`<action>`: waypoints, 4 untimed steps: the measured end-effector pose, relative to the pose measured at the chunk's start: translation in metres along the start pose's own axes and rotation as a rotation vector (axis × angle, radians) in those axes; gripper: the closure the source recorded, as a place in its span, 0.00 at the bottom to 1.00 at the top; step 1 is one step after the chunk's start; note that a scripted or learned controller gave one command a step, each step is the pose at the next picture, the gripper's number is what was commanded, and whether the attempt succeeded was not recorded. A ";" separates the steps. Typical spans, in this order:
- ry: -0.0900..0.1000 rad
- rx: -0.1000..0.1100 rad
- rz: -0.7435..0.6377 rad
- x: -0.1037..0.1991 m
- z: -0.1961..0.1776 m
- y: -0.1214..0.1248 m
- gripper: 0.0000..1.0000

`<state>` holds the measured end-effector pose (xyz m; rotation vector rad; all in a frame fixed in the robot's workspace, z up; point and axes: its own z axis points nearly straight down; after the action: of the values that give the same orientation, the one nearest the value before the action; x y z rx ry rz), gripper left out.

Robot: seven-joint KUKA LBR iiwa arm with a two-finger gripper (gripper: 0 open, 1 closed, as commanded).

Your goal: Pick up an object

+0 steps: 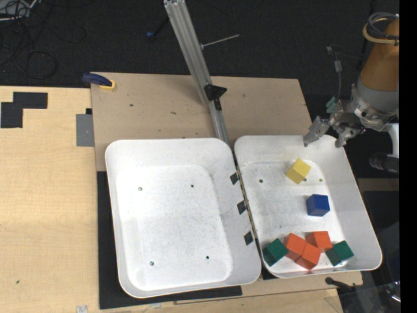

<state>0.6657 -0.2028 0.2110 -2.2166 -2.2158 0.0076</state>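
A brown bench top (195,106) under a dark backdrop bears two shallow white bins side by side. The left bin (124,175) shows bare white floor. The right bin (273,152) holds a yellow cube (299,171) near its far end, a blue cube (318,205) at its middle, and a cluster at the near end: two orange cubes (307,246) touching, flanked by two green cubes (275,250). The gripper (329,133) hangs over the right bin's far right corner, fingers spread apart with nothing between them, well apart from the cubes. No readable writing shows anywhere.
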 end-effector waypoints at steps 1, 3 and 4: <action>-0.001 -0.001 -0.001 -0.005 0.046 0.000 0.00; -0.002 -0.007 0.000 -0.005 0.095 -0.003 1.00; -0.003 -0.014 0.004 -0.004 0.033 -0.009 1.00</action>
<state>0.6561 -0.2064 0.1781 -2.2294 -2.2201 -0.0038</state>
